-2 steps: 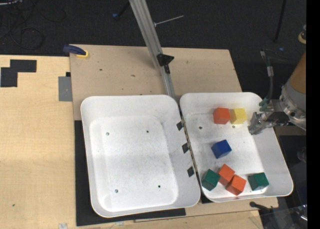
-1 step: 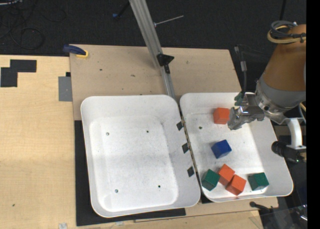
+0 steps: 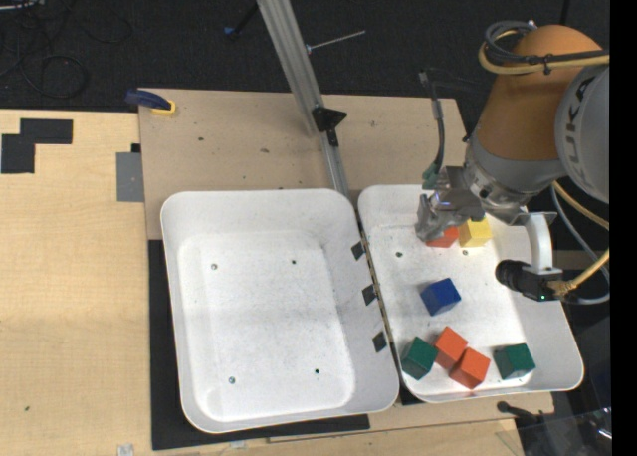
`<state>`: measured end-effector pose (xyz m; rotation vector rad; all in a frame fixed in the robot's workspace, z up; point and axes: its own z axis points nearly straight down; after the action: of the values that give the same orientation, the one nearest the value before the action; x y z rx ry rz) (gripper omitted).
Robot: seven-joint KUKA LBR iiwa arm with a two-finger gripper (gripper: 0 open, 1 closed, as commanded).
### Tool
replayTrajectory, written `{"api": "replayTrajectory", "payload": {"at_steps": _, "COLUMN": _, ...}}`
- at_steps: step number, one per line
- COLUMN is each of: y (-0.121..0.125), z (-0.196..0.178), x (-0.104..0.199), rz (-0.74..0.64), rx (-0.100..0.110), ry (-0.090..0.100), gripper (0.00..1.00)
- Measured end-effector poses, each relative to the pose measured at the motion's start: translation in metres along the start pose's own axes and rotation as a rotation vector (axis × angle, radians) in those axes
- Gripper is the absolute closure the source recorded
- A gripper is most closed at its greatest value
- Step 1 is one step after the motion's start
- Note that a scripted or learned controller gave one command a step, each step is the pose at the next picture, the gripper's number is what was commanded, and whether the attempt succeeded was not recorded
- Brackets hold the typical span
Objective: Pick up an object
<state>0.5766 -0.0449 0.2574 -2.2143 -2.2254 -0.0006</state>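
My gripper (image 3: 436,219) hangs low over the far part of the right bin (image 3: 393,207). An orange block (image 3: 444,237) lies directly under it, partly covered by it. A yellow block (image 3: 477,233) sits beside the orange one, to its right. Further forward, a blue block (image 3: 440,296) rests in the middle of the bin. Near the front rim lie a green block (image 3: 419,356), two orange blocks (image 3: 451,342) (image 3: 472,368) touching each other, and another green block (image 3: 515,359).
The left bin (image 3: 261,305) stands beside the right one, joined by black clips (image 3: 368,294). An aluminium rail (image 3: 294,56) slants up from between the bins. A black cable and fitting (image 3: 523,277) hang over the right bin's right side.
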Motion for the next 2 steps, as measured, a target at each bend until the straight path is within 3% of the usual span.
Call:
{"api": "replayTrajectory", "payload": {"at_steps": 1, "y": 0.024, "z": 0.019, "x": 0.043, "rz": 0.002, "rx": 0.001, "ry": -0.001, "gripper": 1.00}}
{"api": "replayTrajectory", "payload": {"at_steps": 2, "y": 0.055, "z": 0.016, "x": 0.094, "rz": 0.001, "rx": -0.001, "ry": 0.000, "gripper": 1.00}}
